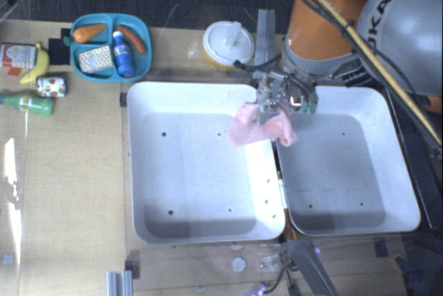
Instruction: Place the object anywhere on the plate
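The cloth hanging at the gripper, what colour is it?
Pale pink. The cloth shows best in the camera view, hanging from the gripper above the seam between both bins.

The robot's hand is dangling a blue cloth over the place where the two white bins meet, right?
Not quite: the cloth is pink, not blue. The camera view shows it hanging from the hand over the place where the left bin and right bin meet.
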Tool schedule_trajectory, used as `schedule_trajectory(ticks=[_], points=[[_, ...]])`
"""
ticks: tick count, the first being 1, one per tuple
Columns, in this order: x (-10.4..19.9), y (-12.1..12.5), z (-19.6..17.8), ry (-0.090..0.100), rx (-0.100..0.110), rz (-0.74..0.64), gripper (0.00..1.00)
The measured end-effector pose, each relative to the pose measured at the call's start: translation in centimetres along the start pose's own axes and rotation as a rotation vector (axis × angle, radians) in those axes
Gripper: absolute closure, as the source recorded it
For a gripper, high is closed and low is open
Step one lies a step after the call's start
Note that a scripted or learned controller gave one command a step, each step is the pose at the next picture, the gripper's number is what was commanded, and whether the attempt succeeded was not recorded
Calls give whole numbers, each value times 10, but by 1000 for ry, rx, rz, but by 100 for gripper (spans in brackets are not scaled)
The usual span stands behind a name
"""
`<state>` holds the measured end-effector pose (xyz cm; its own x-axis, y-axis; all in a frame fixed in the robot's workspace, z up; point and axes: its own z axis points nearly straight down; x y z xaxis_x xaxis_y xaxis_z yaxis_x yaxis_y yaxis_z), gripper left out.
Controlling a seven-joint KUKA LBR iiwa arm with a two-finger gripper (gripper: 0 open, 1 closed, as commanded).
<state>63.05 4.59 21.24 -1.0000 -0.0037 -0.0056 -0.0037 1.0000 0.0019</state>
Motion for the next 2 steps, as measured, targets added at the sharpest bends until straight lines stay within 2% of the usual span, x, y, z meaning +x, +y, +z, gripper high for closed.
schedule_trajectory(ticks=[2], points=[[50,102,1,3,-1,-3,100]])
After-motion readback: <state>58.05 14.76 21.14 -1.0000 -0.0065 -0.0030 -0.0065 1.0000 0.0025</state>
